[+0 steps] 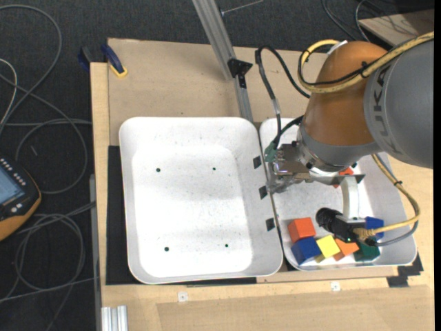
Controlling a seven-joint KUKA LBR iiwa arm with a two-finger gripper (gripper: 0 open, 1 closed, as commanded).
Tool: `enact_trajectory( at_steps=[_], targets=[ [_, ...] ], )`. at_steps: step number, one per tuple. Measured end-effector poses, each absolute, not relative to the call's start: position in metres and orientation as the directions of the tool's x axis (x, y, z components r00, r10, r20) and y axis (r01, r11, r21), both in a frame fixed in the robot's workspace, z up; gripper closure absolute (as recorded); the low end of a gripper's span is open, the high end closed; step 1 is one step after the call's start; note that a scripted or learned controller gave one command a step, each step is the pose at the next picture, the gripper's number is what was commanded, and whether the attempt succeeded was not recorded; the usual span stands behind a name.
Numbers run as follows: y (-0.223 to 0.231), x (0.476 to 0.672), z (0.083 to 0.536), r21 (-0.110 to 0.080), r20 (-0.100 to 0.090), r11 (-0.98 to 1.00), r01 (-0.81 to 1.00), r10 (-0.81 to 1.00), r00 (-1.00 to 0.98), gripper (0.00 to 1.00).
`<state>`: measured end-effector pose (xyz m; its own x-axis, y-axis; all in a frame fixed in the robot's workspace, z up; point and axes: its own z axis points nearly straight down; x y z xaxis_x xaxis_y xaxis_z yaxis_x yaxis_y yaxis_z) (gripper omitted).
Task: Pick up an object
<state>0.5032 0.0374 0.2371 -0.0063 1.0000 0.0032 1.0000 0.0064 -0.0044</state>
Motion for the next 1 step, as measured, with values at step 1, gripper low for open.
enact_trajectory(
  at_steps=[1],
  targets=[
    [0.0907, 0.4902, 0.2290, -0.004, 0.004, 0.007, 1.000, 1.000, -0.007, 1.00]
  ],
)
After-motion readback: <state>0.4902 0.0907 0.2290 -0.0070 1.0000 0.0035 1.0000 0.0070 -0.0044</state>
